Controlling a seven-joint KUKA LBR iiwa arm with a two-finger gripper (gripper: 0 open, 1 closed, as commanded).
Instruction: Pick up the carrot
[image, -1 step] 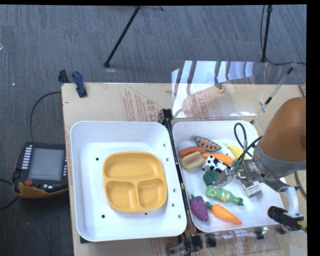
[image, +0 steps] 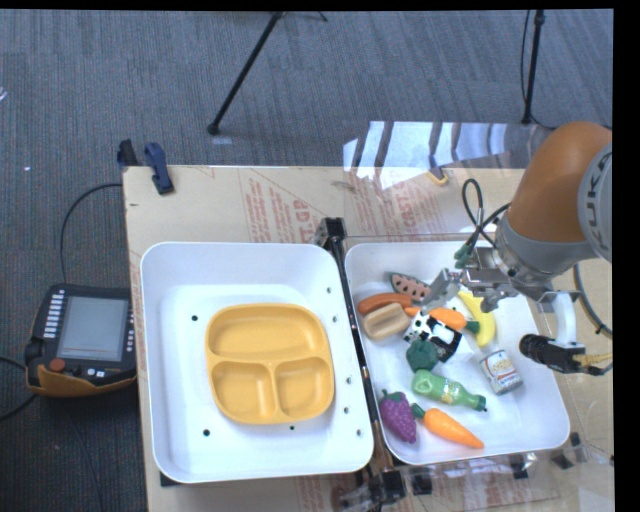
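The carrot (image: 449, 428) is orange with a green top. It lies near the front edge of the right bin (image: 540, 425), pointing right, with purple grapes (image: 397, 416) on its left and a green bottle (image: 446, 389) just behind it. My gripper (image: 468, 293) hangs over the back middle of that bin, well behind the carrot and apart from it. It looks open, with nothing between its fingers. Right below it are a black-and-white toy (image: 436, 332) with an orange piece on top and a yellow banana (image: 477, 320).
The right bin also holds a hot dog (image: 382, 316), a watermelon slice (image: 404, 284), broccoli (image: 421, 354) and a small can (image: 500, 371). A yellow compartment plate (image: 270, 362) lies in the left bin (image: 170, 300). A teach pendant (image: 85, 335) sits off the bench to the left.
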